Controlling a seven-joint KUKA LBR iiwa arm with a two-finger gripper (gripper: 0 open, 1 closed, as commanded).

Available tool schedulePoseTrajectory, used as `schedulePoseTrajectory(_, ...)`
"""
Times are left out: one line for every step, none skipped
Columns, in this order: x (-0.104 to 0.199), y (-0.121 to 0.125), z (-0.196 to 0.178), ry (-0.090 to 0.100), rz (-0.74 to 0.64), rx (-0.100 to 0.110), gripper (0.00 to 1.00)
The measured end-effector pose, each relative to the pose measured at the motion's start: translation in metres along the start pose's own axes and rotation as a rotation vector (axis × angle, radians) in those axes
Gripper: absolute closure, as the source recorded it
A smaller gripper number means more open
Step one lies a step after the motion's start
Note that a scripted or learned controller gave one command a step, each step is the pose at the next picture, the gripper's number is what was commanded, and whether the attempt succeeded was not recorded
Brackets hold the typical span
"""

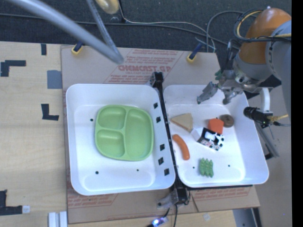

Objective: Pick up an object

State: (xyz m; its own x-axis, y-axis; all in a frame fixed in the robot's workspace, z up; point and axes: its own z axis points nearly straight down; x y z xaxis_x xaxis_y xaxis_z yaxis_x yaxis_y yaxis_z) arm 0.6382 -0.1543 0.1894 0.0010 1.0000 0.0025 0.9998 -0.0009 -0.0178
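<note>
Camera view, one moment. Task items, right bin: orange sausage-shaped piece, smooth and rounded at both ends, long axis running from upper left to lower right, lying near the bin's left wall; tan wedge, flat, its point directed left toward the divider, just above the sausage piece; small orange block, near the bin's middle; black-and-white patterned item, touching the orange block's lower edge, tilted, its long axis running upper left to lower right; brown round piece, just right of the orange block; green bumpy cluster, long axis roughly vertical in the frame, apart from the others near the bin's lower edge. Gripper: over the upper part of the right bin, above the group of items; its two grey fingers are spread apart, one angled lower left, with nothing between them. Arm: grey with an orange band, entering from the right. Left bin: holds a light green divided plate with three compartments. Both bins rest on a brown cardboard sheet on the bench.
</note>
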Motion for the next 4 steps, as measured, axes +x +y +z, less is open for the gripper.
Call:
schedulePoseTrajectory(0.000, 0.003, -0.007, -0.002, -0.003, -0.012, 0.00)
schedulePoseTrajectory(0.002, 0.010, 0.045, -0.002, -0.004, -0.007, 0.00)
schedulePoseTrajectory(0.003, 0.010, 0.102, -0.002, -0.003, -0.010, 0.00)
schedulePoseTrajectory(0.004, 0.010, 0.093, -0.001, -0.006, -0.006, 1.00)
